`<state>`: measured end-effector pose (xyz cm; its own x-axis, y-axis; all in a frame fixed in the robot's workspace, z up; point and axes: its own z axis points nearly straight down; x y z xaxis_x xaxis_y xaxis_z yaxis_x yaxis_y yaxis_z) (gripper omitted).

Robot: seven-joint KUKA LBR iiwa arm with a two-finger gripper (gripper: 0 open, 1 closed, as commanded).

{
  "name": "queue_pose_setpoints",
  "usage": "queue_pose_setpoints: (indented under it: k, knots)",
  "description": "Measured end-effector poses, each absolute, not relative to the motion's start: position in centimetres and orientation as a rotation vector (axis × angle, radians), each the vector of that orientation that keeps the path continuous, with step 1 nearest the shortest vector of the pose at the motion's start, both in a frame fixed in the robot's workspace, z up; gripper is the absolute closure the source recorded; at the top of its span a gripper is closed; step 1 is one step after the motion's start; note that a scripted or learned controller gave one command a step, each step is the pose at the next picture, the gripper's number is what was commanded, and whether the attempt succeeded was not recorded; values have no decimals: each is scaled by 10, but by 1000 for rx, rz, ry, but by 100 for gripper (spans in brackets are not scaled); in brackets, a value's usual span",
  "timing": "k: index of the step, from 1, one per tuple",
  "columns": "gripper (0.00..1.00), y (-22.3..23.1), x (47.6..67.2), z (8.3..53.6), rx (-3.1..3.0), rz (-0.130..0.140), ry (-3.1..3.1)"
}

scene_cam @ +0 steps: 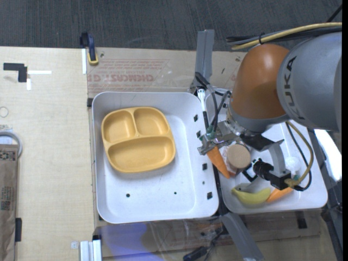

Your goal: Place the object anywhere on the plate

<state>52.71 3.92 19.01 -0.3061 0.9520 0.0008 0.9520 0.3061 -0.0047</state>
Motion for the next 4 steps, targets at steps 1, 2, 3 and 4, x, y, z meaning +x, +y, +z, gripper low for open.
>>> queue_pose_setpoints:
  k: [1,2,3,4]
  knots:
    - [100,96,562,190,-1806,4,-2568]
    - [100,168,537,215,-1482,4,-2769]
    - [100,185,607,183,-1244,3,-2885]
    - [100,211,553,135,-734,3,-3053]
